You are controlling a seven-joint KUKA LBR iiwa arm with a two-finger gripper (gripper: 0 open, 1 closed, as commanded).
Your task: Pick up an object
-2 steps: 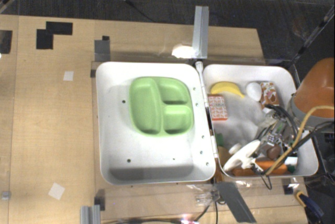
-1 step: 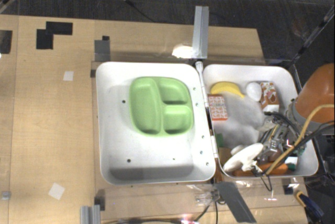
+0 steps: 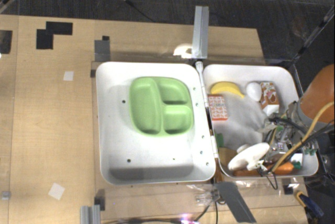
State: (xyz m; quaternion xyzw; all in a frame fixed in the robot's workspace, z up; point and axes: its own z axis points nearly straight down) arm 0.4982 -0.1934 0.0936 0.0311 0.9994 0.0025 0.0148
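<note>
The grey arm with the orange band is seen low over the right shallow white bin (image 3: 282, 72), its gripper (image 3: 280, 140) buried in cables near that bin's front right corner. Whether the pincer is apart or together cannot be told. Relative to the gripper, a white oval plastic piece (image 3: 250, 154) lies just beside it to the left, an orange carrot-like object (image 3: 284, 168) just below, a grey crumpled cloth (image 3: 242, 115) near, and a yellow banana (image 3: 226, 89) further back. A green divided plastic tray (image 3: 159, 105) rests in the left bin (image 3: 112, 129), well apart. A miss is judged likely: the crowding could let the pincer close on cloth or nothing.
</note>
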